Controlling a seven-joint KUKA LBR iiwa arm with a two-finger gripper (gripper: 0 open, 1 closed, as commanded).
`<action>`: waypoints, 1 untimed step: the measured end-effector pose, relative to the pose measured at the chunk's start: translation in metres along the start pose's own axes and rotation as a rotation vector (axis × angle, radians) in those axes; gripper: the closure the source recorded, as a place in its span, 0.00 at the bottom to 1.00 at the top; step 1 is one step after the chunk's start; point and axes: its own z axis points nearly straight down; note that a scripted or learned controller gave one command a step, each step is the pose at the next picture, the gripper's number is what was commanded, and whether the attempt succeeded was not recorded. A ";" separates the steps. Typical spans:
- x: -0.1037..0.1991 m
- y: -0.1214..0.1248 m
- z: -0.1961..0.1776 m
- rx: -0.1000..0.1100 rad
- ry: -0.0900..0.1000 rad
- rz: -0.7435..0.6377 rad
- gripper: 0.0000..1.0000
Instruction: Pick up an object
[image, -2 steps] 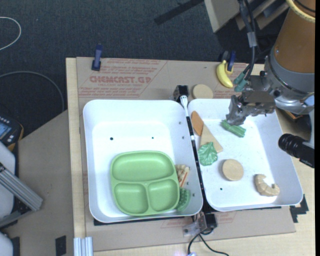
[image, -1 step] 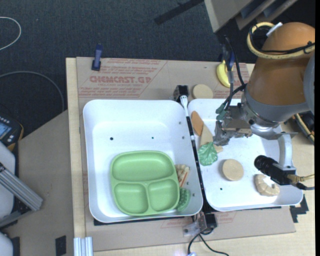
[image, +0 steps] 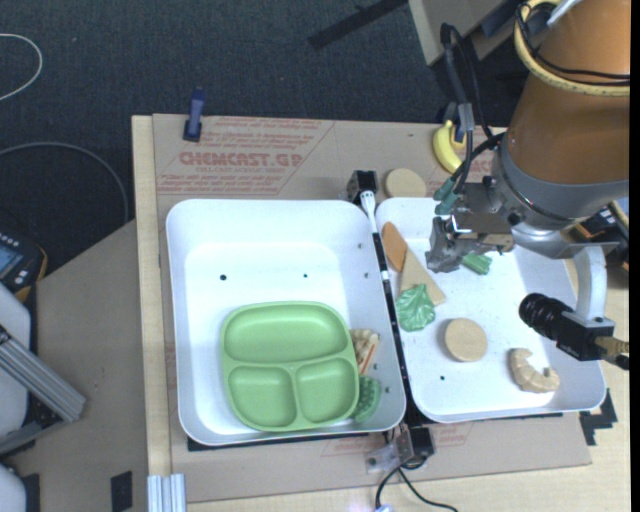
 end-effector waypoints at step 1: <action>-0.071 0.000 0.002 0.005 -0.005 0.012 1.00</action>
